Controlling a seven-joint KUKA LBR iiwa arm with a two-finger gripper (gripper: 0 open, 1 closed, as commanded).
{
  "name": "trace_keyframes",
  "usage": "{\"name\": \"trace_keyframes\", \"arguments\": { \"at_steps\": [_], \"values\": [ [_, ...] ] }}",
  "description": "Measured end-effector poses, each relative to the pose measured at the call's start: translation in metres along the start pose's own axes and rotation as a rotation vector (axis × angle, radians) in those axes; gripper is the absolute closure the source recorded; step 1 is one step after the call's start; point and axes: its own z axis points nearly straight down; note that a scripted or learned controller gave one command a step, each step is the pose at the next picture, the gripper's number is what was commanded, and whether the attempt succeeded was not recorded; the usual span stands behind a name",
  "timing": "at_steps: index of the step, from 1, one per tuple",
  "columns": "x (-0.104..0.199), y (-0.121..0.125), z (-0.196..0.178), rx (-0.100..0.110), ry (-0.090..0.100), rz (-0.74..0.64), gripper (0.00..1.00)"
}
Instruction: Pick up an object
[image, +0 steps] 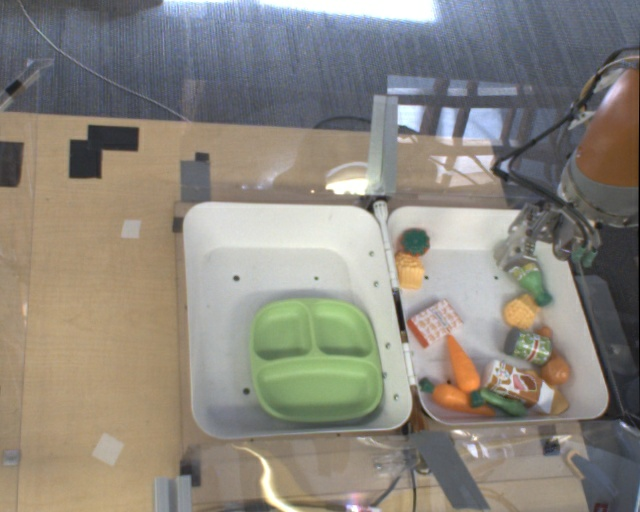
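Nearest to the camera, in the right bin (470, 250), the toys lie crowded along the front wall: a red and white packet (516, 384), a green pepper (500, 402) and two carrots (458, 375) touch each other, and a small can (531, 346) stands just behind them. A reach into this heap could push several pieces together or catch two at once, because there is almost no free space between them. A little farther back lies a yellow corn piece (521, 313), and beyond it a green vegetable (533, 284), close to the right wall of the bin. This green vegetable seems to be the thing aimed at, since the end effector (522, 250) hangs just above and behind it, near but perhaps not touching. Whether the end effector is spread or pressed together cannot be told. The nearby wall could block one side, so the vegetable may slip or roll away toward the corn. The left bin (230, 235) holds a green divided plate (316, 358).
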Motion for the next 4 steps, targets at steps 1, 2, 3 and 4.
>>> {"name": "trace_keyframes", "arguments": {
  "at_steps": [1, 2, 3, 4],
  "values": [
    [-0.004, 0.052, -0.028, 0.000, 0.010, 0.104, 1.00],
    [-0.062, 0.013, -0.101, 0.002, 0.004, 0.130, 1.00],
    [0.023, -0.012, -0.069, 0.004, 0.013, 0.221, 1.00],
    [-0.053, -0.042, -0.058, 0.003, 0.012, -0.009, 1.00]
  ]
}}
